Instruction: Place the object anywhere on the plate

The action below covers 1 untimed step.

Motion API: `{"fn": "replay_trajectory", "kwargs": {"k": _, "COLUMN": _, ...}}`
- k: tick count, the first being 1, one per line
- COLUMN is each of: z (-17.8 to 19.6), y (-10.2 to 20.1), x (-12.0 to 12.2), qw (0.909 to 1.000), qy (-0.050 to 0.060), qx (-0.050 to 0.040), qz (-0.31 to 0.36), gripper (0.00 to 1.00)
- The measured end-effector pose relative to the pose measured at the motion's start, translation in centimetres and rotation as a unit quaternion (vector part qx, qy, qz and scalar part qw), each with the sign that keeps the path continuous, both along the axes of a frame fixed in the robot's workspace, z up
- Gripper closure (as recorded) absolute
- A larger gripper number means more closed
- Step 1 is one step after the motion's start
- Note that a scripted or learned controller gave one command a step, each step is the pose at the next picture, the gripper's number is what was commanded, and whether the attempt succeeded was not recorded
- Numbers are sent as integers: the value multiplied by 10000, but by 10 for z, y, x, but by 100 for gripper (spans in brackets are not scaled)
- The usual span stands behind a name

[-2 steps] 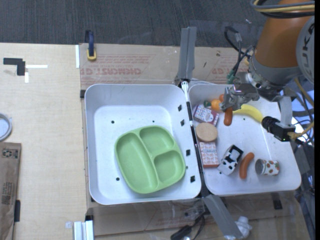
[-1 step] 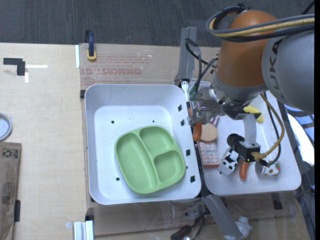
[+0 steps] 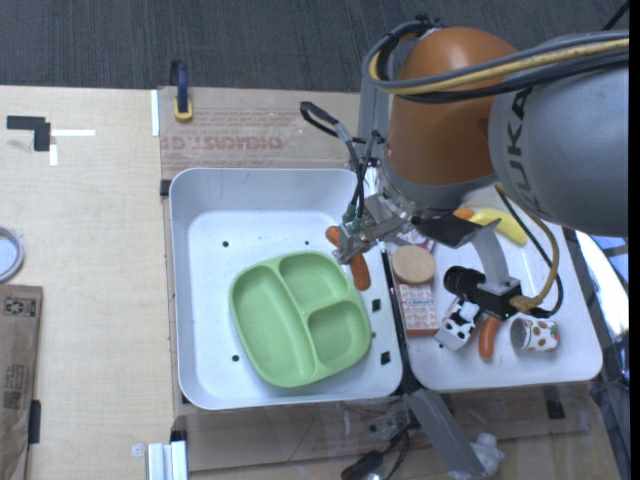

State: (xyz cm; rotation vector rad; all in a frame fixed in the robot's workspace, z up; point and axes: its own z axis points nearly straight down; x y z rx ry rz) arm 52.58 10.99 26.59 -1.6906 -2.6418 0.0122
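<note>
Partly hidden, the gripper [image 3: 352, 240] overlaps an orange object [image 3: 359, 271].

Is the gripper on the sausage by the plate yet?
Cannot tell. In the camera view the gripper overlaps the sausage at the plate rim, hiding any contact or gap.

Probably a robotics lab: taped bench [image 3: 80, 208], white bins [image 3: 190, 298], clamp [image 3: 180, 90].

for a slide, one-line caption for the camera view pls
KUKA arm's gripper poised at the green plate rim with an orange sausage beneath it.
</note>
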Motion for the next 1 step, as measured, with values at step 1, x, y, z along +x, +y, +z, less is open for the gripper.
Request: {"fn": "replay_trajectory", "kwargs": {"k": 1, "z": 0, "y": 0, "x": 0, "qw": 10000, "qy": -2, "qx": 0, "qz": -2, "gripper": 0}}
